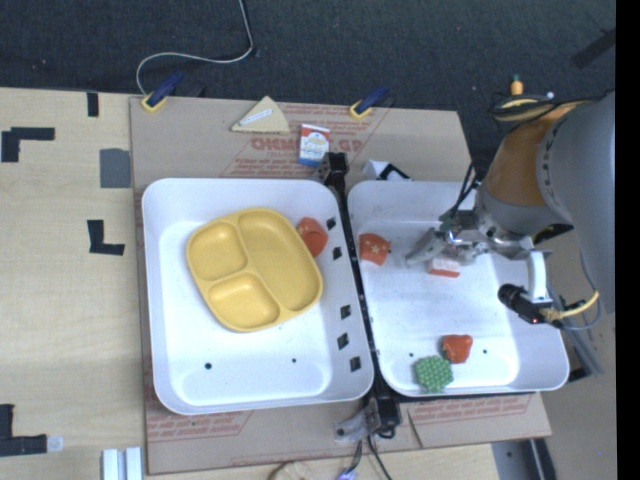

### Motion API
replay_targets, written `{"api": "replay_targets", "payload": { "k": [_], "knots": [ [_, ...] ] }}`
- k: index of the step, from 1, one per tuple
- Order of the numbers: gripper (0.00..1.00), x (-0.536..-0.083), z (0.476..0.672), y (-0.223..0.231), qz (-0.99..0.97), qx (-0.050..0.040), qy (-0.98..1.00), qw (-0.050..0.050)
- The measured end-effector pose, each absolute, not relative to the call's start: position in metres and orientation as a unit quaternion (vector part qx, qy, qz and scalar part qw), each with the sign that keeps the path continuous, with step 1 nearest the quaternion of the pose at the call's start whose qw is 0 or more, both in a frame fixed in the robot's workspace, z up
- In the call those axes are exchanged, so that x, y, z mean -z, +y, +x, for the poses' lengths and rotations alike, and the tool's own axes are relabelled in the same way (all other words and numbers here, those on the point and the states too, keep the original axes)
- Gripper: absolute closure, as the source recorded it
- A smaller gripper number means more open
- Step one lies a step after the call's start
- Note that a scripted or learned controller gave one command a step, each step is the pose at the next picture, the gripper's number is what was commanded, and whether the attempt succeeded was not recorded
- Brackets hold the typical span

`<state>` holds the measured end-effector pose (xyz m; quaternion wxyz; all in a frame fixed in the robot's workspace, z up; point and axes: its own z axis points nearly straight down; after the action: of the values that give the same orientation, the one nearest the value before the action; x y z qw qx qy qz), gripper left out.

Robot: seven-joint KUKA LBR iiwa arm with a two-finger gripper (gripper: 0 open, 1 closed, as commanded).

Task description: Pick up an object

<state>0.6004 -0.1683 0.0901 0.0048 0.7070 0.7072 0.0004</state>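
Green knobbly object (432, 372) is sitting nearest the camera, low in the right bin (395, 298), with a red-orange piece (457, 347) touching its upper right edge. Task names no particular object, so the likely target is the small reddish flat item (446, 269) lying in the upper middle of the right bin, just below the hand (432, 250). The hand is hovering over that item, tips pointing toward frame left; I cannot tell how wide it is set, and nothing is visibly held. Judging by this, the arm (540, 183) is lining up for a grab, not yet lifting.

Another orange-red object (374, 249) is resting near the right bin's left wall, well apart from the hand.

Left bin (170, 298) is holding a yellow divided plate (254, 266), tilted diagonally, compartments looking bare. A red object (313, 236) is touching the plate's upper right rim, squeezed between it and the bin wall, which would make it awkward to grip.

Both bins are sitting on a cardboard sheet (200, 133) on the worktop. At the sheet's upper edge a small red-and-white carton (314, 145) and a tan wedge (262, 116) are lying outside the bins.
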Motion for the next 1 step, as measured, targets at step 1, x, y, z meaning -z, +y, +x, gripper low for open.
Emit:
{"api": "replay_targets", "payload": {
  "k": [1],
  "knots": [
    [0.0,-0.0914,0.5009,-0.1725,0.707,0.0012,0.707,-0.001]
  ]
}}
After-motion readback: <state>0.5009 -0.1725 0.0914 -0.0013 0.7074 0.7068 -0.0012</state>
